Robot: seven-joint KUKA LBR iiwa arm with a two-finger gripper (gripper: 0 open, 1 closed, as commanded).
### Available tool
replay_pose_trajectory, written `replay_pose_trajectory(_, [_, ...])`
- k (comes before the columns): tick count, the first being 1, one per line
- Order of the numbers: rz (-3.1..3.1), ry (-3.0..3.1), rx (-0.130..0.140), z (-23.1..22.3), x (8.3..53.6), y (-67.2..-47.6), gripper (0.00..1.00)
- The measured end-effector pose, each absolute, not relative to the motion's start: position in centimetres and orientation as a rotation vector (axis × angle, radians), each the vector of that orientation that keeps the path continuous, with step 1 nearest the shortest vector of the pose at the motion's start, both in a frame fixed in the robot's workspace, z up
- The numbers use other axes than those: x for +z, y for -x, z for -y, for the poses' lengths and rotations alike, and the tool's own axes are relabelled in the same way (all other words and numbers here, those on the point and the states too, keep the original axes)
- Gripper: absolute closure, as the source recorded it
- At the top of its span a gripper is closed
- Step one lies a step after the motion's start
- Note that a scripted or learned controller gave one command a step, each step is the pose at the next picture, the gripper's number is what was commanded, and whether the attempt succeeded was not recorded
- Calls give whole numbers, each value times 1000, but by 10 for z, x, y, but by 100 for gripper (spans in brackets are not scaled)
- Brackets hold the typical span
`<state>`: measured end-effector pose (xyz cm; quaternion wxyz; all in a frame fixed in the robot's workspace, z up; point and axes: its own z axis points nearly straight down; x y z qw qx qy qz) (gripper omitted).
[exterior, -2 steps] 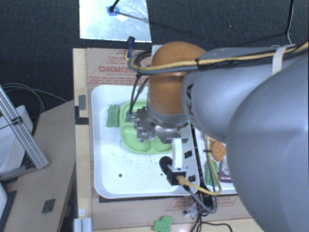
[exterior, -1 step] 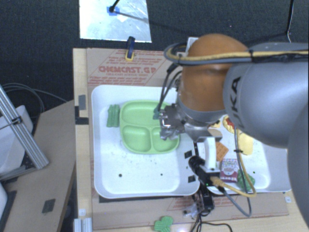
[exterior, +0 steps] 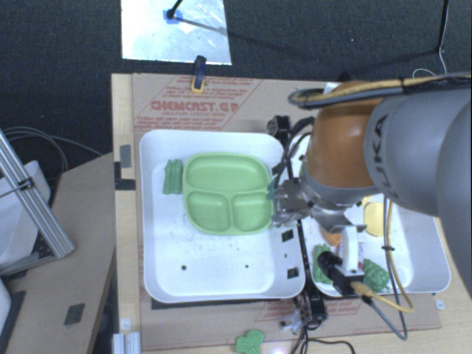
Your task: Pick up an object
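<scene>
A green item [exterior: 251,341] lies on the counter [exterior: 88,198] at the near edge, outside the left bin [exterior: 214,282]. Inside that bin, a green divided plate [exterior: 226,193] sits toward its far side, and a small green strip [exterior: 173,176] lies just beside the plate's left rim. In the right bin [exterior: 431,271], right of the plate, green pieces [exterior: 375,274] and a yellow object [exterior: 375,218] lie partly under the arm [exterior: 398,146]. The gripper [exterior: 284,201] hangs at the plate's right rim; whether its jaws are apart or together cannot be told. Beyond the plate lies lettered cardboard [exterior: 195,105].
</scene>
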<state>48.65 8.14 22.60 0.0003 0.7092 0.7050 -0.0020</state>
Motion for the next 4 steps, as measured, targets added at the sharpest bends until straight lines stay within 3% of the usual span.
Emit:
replay_pose_trajectory(1, [-2226, -2215, 5, -86, 239, -488, 100])
replay_pose_trajectory(2, [-2233, -2211, 3, -153, 230, -492, 100])
replay_pose_trajectory(3, [-2209, -2224, 2, -66, 212, -584, 100])
replay_pose_trajectory(4, [-2224, -2217, 1, -72, 213, -581, 0])
